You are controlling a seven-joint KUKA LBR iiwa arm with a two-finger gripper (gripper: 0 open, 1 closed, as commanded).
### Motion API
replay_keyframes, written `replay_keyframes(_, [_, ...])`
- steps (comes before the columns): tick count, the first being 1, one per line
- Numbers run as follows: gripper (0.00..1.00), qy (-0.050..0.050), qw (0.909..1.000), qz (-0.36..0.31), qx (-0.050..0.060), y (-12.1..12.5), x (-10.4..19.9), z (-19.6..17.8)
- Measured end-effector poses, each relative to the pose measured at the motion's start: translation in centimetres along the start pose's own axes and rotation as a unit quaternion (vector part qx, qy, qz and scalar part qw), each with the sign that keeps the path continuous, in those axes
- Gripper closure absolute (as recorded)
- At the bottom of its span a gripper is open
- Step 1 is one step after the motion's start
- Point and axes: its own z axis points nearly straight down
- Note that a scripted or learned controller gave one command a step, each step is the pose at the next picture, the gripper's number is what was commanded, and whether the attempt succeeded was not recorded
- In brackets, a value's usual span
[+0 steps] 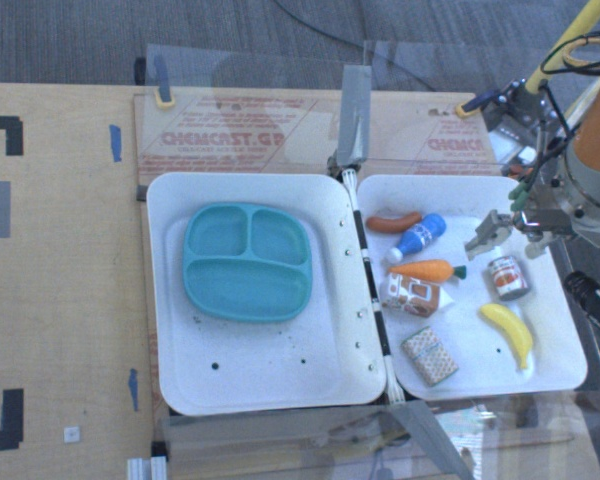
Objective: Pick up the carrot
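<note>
Left bin (180, 368) w/ teal tray (247, 262); right bin (565, 363) w/ clutter. Gripper (510, 231), fingers spread, nothing between, hovers right of carrot (421, 270). Carrot touches carton (413, 295), near bottle (417, 237): risk of snagging neighbours or slipping off tapered body.

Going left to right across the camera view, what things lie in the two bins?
Teal plate in the left bin, then in the right bin: hot dog, carrot, can, banana. The bottle, carton and box share the carrot's span, so I leave them out.
</note>
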Motion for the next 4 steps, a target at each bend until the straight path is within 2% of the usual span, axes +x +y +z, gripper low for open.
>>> replay_keyframes(1, [0.0,0.0,1.0,-0.009,-0.001,3.5,1.5,16.9])
replay_keyframes(2, [0.0,-0.001,0.9705,-0.241,-0.004,7.5,2.2,19.1])
replay_keyframes(3, [1.0,-0.002,0.9709,-0.24,-0.008,7.8,2.0,18.0])
replay_keyframes(4, [1.0,-0.001,0.9915,-0.13,-0.002,14.7,11.9,9.4])
